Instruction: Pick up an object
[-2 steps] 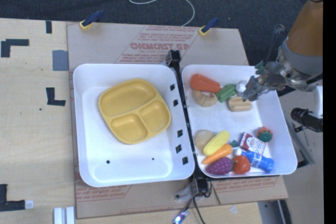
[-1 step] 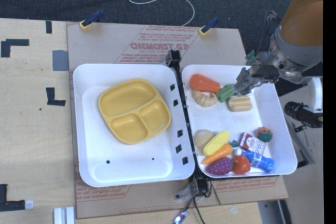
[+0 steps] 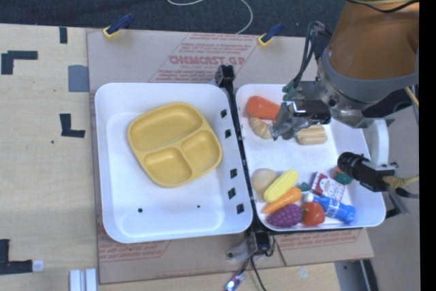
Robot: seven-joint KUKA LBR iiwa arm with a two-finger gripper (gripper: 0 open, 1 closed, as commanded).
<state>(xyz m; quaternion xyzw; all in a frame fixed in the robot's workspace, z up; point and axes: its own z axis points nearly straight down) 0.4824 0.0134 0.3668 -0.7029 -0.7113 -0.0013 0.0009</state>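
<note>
A yellow three-compartment plate is lying in the left bin. In the right bin, a red-orange toy is sitting at the far left corner with a tan bread piece just below it. The gripper is hovering just beside them; whether its claw is open or closed, I cannot tell. A tan roll is lying to its right. Nearer the front, toy corn, a carrot and purple grapes are clustering.

One fixed camera looks down on the counter from above at a slant, far enough back to take in both white bins. The left bin lies well left of the pincer; the right bin sits beneath it, the arm entering from the right.
</note>
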